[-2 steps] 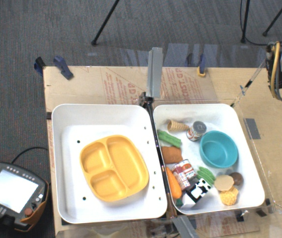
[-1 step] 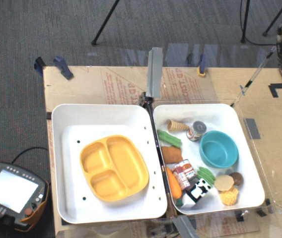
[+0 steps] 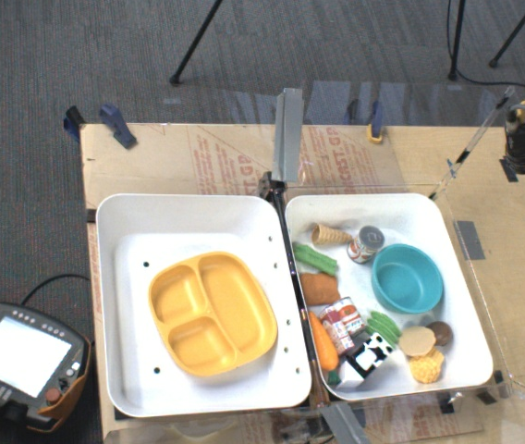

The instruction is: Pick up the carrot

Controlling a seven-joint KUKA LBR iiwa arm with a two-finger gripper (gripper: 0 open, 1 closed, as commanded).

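**Lying by the wall of the right bin: the carrot**

Sitting on the big brown bench are two white bins, side by side. The left bin has a yellow plate in it. The plate has three parts.

The right bin has lots of toy food in it. The biggest thing there is a blue-green bowl, near the right wall. A brown lump lies near the left wall, with a green pod just above it. A red can lies on its side in the middle.

The carrot is orange and long. It lies along the left wall of the right bin, toward the near end. The brown lump is just behind it, and the red can is touching it or just beside it on the right. A black and white box is near its tip.

A small cone and a little tin sit at the far end. A round cookie and a bumpy yellow bit are in the near right corner.

Whether the robot's hand is open or closed, I cannot tell.
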